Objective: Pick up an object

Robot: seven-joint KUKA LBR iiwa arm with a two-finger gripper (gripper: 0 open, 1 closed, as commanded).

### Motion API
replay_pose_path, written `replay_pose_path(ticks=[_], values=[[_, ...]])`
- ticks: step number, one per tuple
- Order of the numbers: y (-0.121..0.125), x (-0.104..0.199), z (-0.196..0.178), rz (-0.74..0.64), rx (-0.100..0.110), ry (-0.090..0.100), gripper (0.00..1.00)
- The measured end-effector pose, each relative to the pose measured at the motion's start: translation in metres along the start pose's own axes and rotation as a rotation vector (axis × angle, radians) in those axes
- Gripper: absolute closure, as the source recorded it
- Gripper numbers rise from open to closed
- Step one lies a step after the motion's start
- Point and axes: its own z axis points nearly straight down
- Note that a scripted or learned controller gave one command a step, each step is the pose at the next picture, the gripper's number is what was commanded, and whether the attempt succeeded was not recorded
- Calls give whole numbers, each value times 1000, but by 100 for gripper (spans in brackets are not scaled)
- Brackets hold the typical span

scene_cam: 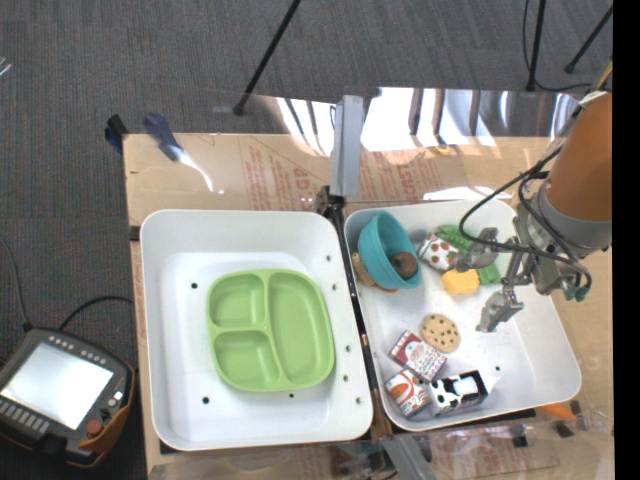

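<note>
**Gripper over right bin, nothing between fingers**

While the arm (pixel 585 183) reaches in from the right, the gripper (pixel 498 293) hangs above the right bin (pixel 560 363), over bare white floor toward the bin's right half. Its two fingers are spread, one up near the yellow piece, the other lower at (pixel 496 313); nothing sits between them.

Right bin contents:
- Teal bowl (pixel 385 248), tipped on its side against the bin's left wall, opening facing right; a small brown item (pixel 404 264) lies at its mouth.
- Spotted white toy (pixel 438 252), just right of the bowl, red and dark marks on it.
- Green piece (pixel 462 238), behind the toy, partly hidden by the gripper's cables.
- Yellow piece (pixel 461 282), rounded and flat-lying, just left of the gripper. Nearest object to the fingers, apart from them.
- Cookie (pixel 439 332), round, tan with dark dots, lying flat near the bin's middle.
- Red packet (pixel 417 355), tilted, just below and left of the cookie.
- Red can (pixel 406 392), on its side at the front left corner.
- Cow toy (pixel 458 391), black and white, touching or just beside the can, at the front edge.

Left bin (pixel 175 258): one green tray (pixel 270 330) with three compartments, lying flat near the middle.

Bench (pixel 250 168): brown board surface behind both bins. A pendant (pixel 60 393) with a lit screen sits off the bench at lower left.
</note>
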Motion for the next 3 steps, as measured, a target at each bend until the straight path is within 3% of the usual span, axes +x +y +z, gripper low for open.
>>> replay_pose_path(ticks=[1,2,3], values=[[12,-70,96,-37,-3,8,0],[-1,-103,140,3,2,-14,0],[12,-99,142,53,2,-10,0]])
